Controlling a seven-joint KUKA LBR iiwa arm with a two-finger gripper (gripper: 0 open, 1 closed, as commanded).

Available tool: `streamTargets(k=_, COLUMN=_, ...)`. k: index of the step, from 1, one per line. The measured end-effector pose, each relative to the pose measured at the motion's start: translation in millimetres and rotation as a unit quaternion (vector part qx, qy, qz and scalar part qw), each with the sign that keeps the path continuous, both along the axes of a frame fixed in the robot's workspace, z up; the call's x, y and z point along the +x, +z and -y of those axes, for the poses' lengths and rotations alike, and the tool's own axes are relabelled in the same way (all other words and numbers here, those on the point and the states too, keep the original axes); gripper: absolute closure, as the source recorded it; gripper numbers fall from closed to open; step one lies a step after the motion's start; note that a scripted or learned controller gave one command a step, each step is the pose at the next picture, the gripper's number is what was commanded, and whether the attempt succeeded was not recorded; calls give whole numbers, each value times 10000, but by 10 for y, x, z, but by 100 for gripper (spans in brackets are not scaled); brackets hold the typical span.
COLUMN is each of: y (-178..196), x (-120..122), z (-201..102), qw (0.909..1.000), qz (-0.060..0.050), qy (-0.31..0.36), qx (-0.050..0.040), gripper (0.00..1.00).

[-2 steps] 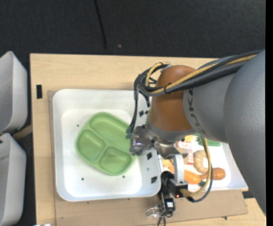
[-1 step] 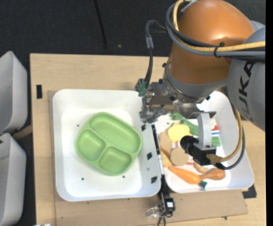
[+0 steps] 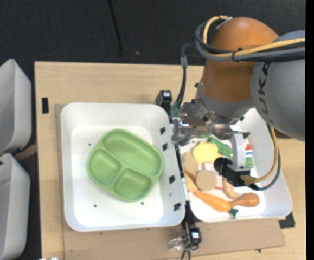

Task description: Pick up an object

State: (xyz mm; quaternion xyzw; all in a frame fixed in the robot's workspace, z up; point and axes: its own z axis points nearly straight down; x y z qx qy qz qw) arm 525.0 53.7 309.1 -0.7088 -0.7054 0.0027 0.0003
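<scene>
Pale wooden tabletop (image 3: pixel 48 80) carried two white bins side by side. The left bin (image 3: pixel 70 145) held only a green divided plate (image 3: pixel 125 165). All the small things lay crowded in the right bin (image 3: pixel 276 199), and the arm hung over this one.

The hand (image 3: pixel 192 128) was low at the far inner corner of the right bin, close to the wall between the bins. I could not tell if it was open or closed, because the wrist covered it.

The nearest thing was a yellow piece (image 3: pixel 204 154), just beside the hand on the side toward the camera. Behind it came a tan disc (image 3: pixel 205 180), then a carrot (image 3: pixel 213 201), with its long axis slanted along the near wall. I judged the hand needed only a short move toward the camera.
</scene>
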Motion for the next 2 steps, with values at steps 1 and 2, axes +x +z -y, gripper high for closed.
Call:
streamTargets(k=1, y=141, x=-313, z=488, qw=10000, qz=24, qy=4, qx=10, gripper=100)
streamTargets(k=2, y=-1161, x=-275, z=-258, qw=10000, qz=-48, qy=57, qx=16, gripper=100)
